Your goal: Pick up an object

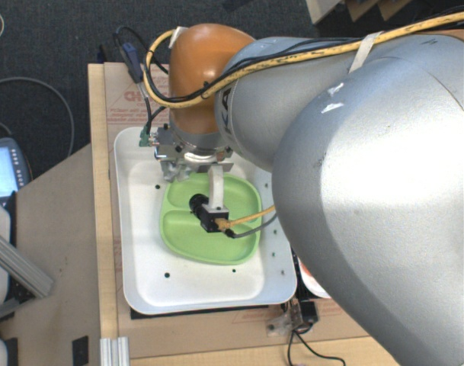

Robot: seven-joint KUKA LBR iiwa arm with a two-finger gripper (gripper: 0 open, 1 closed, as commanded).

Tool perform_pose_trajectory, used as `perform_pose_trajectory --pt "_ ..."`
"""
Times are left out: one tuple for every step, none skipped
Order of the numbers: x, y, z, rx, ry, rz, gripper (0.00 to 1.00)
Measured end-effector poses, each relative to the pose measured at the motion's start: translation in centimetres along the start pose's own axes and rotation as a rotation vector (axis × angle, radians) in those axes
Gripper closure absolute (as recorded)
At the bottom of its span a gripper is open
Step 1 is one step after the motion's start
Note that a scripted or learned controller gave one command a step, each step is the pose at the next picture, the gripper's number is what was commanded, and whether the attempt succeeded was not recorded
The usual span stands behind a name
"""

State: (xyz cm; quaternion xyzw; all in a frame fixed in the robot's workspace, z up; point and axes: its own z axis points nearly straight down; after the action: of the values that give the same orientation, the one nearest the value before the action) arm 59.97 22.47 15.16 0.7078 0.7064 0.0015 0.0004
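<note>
Claw [180, 168] — poised at the far rim of the green divided plate [187, 241], which lies flat in the white bin [137, 265]. You cannot tell whether it is apart or together. Status — nothing visibly lifted; you likely have grasp and lift left.

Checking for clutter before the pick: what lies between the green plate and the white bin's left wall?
No object: the camera view shows bare white floor, with one small dark dot, between the green plate and the white bin's left wall.
</note>
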Motion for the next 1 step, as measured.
perform_pose_trajectory --pt "-2.94 -10.84 -10.13 0.007 0.0 -0.002 1.0"
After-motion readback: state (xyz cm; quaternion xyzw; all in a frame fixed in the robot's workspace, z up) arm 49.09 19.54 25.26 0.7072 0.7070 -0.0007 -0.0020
